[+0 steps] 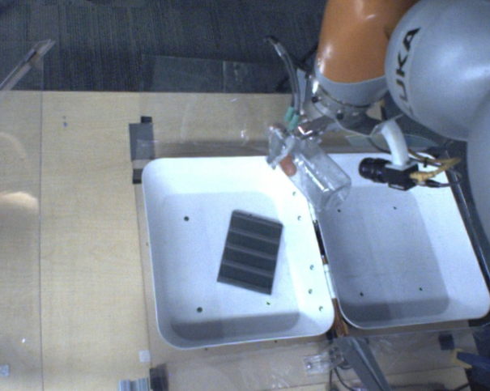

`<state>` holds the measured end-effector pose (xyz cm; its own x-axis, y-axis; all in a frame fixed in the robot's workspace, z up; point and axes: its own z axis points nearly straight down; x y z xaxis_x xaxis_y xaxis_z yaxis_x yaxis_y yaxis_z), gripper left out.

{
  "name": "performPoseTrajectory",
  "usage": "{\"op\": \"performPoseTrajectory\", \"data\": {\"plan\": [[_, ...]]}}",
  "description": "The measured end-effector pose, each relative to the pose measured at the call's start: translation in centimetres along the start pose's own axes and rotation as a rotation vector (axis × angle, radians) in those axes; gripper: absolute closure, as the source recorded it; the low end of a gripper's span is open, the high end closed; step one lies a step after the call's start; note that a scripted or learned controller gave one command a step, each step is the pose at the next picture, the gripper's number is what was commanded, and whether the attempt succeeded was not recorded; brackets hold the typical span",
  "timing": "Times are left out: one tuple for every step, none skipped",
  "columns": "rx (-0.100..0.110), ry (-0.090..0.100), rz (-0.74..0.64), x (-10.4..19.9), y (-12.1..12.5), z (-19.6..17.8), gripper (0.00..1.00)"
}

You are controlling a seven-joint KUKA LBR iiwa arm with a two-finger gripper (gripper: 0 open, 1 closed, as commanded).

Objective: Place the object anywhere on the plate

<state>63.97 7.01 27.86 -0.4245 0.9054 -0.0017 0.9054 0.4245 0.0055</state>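
left bin (163, 259): dark ribbed plate (250, 251), tilted | hand (313, 175): above the bins' shared rim

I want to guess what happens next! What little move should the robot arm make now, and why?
Probably slide left and down toward the dark ridged plate in the left bin. The gripper hangs high over the rim between the two bins, with a clear plastic piece at it, well short of the plate.

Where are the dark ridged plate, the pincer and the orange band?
dark ridged plate (250, 252): camera view, middle of its ridged top.
pincer (296, 158): camera view, between its fingertips, above the bins' shared edge.
orange band (355, 32): camera view, its broad curved face.
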Motion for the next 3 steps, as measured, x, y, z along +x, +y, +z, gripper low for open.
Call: {"op": "performPoseTrajectory", "data": {"plan": [[-0.005,-0.002,-0.004,0.0,0.1,-1.1,1.00],[0.002,0.002,-0.142,7.9,1.2,4.3,1.00],[-0.004,0.000,-0.272,9.8,6.5,0.4,1.00]]}}
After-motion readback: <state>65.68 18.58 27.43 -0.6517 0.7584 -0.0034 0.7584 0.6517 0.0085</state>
